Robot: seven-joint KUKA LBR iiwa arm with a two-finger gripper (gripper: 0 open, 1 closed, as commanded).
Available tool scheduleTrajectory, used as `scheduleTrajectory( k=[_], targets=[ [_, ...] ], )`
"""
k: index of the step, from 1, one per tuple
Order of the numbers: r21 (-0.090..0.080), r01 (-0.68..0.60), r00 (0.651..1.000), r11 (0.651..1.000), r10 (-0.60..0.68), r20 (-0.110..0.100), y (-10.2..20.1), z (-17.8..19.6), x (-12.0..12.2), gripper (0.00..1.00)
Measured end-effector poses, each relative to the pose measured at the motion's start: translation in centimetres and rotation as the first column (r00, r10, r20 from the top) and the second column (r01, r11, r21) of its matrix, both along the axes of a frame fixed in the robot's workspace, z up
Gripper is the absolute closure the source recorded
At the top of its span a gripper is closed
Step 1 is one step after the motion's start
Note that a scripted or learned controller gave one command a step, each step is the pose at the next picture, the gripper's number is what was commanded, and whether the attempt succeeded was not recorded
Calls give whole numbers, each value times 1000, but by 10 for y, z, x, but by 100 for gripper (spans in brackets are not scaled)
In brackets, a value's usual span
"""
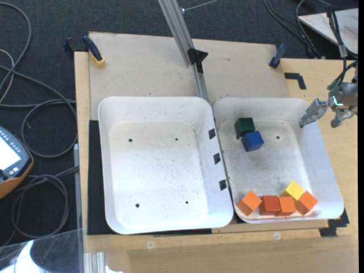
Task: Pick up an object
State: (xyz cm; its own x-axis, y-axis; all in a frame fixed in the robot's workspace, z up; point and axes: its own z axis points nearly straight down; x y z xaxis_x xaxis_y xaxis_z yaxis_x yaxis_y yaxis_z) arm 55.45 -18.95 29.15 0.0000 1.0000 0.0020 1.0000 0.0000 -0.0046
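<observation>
The claw [325, 114], fingers spread and holding nothing, hangs over the right bin [318, 158] at its far right rim. Its blue cube [252, 141] and green cube [244, 125] touch, well left of the claw.

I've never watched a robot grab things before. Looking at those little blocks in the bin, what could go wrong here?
The orange blocks and yellow block sit packed against the right bin's near wall, so the fingers may not fit around one alone. The blue block touches the dark green block; closing on one could nudge the other. The gripper sits at the bin's far right edge, so it might clip the rim.
</observation>
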Motion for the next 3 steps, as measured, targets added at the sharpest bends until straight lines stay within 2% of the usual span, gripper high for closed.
scheduleTrajectory(
  k=[1,2,3],
  targets=[
    [-1,-1,1000,1000,1,4,0,2,1,0],
    [0,0,1000,1000,0,-2,-3,-57,7,0],
    [0,0,1000,1000,0,-2,-10,-103,4,0]
  ],
)
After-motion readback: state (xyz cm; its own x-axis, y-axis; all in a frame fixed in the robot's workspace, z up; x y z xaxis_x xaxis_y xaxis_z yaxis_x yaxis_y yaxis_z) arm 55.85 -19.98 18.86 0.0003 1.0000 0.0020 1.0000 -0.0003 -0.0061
